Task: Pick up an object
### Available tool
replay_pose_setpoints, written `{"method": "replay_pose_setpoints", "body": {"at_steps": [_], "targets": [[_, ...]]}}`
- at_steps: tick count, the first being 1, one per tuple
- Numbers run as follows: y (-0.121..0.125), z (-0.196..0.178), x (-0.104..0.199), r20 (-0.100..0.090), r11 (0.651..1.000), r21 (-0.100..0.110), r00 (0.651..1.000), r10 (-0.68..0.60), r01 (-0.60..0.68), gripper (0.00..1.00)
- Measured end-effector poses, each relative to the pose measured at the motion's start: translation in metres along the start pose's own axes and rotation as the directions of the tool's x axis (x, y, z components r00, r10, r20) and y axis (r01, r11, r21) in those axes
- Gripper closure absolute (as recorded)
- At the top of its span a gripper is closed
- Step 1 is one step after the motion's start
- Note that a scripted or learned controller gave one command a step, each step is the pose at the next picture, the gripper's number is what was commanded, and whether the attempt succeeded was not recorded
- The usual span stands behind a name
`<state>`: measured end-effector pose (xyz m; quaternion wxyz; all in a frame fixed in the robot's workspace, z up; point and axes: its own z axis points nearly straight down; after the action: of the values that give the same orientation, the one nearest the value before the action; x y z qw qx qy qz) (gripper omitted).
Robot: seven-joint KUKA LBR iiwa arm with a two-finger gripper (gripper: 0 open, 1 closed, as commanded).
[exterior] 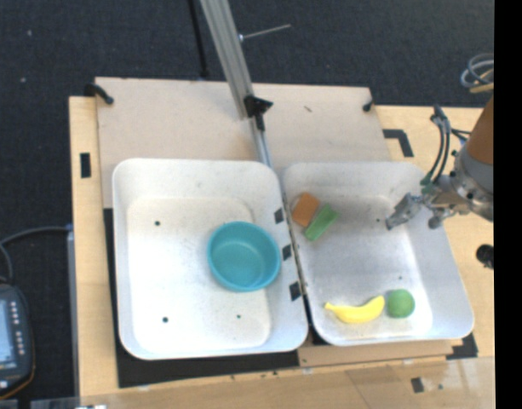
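Grey arm [482,156] with its orange band enters from the right edge, wrist angled down and leftward over the right bin [431,313]. Gripper [414,213] hangs above the bin's upper-right area, near the right rim. Two fingers [400,212] point left and slightly down, spread apart with a gap between them and nothing in that gap, so the tool is released, grasping nothing. Cables loop up behind the wrist.

Right bin contents: orange block [305,208] at the upper-left corner, touching a green block [321,223] that lies tilted just below and right of it. Yellow banana [356,311] lies near the bottom rim, curved, with a green ball [400,303] just beside its right end. All four objects sit well apart from the gripper; the two blocks are left of it, the banana and ball below it.

Left bin [141,186] holds a teal bowl [243,256], upright, toward its right side near the divider between bins.

Both bins rest side by side on a tan wooden bench [175,118]. Metal rail [226,49] slants in from the top, ending at the seam between the bins.
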<state>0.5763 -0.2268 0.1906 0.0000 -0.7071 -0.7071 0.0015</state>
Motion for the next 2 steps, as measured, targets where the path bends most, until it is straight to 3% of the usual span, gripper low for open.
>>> {"method": "replay_pose_setpoints", "body": {"at_steps": [1, 2], "targets": [[0.007, 0.060, 0.002, -0.001, 1.000, 0.002, 1.000, -0.001, 0.001, 0.00], [0.006, 0.091, 0.001, 0.000, 1.000, -0.001, 1.000, 0.002, -0.002, 0.00]]}}
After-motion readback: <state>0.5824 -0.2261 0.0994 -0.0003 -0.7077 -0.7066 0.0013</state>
